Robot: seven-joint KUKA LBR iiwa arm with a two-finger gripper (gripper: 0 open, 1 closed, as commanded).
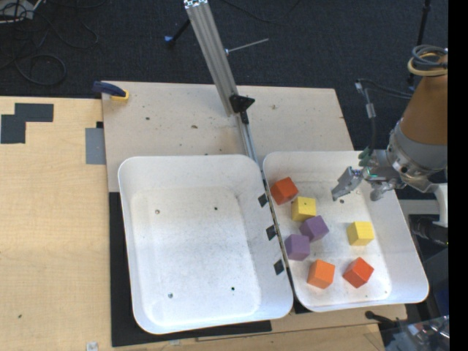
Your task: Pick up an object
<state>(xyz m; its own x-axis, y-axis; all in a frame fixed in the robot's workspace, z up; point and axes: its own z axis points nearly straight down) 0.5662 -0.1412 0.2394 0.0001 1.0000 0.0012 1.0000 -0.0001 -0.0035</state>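
Observation:
The right bin (329, 165) holds several small cubes. An orange-red one (284, 190) lies at its upper left, with a yellow one (304, 208) and two purple ones (315, 227) (297, 246) below it. Further down are an orange cube (320, 273) and a red cube (358, 272), and another yellow cube (360, 232) lies to the right. My gripper (360, 189) hangs over the bin's upper right part, above that yellow cube. Its fingers are open and nothing sits between them.
The left bin (190, 240) lies beside the right one, with black clips (270, 232) along the shared edge. A slanted aluminium bar (216, 50) rises behind the bins. A blue-and-yellow clamp (111, 91) sits at the board's far left corner.

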